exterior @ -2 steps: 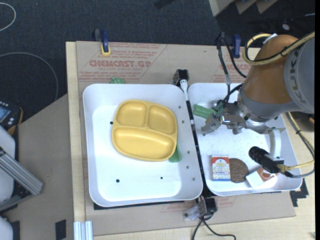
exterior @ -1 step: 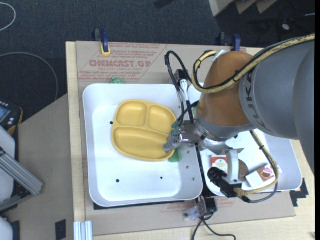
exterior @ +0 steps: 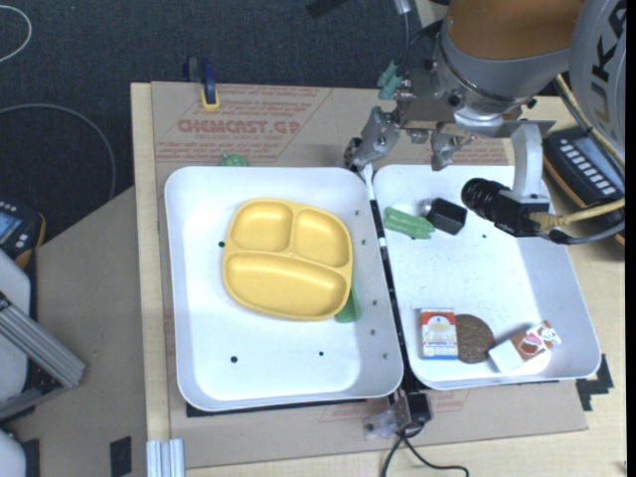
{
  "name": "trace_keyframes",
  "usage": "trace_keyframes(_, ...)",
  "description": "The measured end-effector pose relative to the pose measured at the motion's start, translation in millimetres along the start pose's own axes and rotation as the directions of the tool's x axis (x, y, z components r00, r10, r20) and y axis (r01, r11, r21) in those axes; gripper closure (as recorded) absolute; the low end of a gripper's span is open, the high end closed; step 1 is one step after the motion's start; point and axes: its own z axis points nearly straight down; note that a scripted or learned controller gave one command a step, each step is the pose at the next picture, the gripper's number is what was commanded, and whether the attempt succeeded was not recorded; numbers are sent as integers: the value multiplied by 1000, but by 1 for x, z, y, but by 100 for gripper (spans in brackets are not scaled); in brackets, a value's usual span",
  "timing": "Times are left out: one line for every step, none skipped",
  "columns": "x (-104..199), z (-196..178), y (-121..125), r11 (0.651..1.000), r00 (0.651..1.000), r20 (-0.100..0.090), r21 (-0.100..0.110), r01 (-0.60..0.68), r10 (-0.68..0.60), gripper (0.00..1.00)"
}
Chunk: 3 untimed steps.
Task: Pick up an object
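So far nothing is lifted: the gripper hangs at the right bin's back edge, fingers wide and empty, every object still lying loose.

So our arm comes in from about 1 o'clock, and we mostly see its fat orange band with the grey wrist collar right under it. Below that hangs the gripper, up around 12 o'clock in the shot. Its two fingers point down and sit spread apart with nothing between them. We've also got a black cylinder-shaped part sticking off the wrist on a white bracket, out toward 2 o'clock.
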Motion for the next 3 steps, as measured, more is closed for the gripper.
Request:
trace_keyframes(76,90,-45,999,1000,3,35,5,-6,0)
trace_keyframes(55,-93,-70,1000,1000,-5,3,-1,1,0)
trace_keyframes(110,31,-74,999,1000,7,35,2,-2,0)
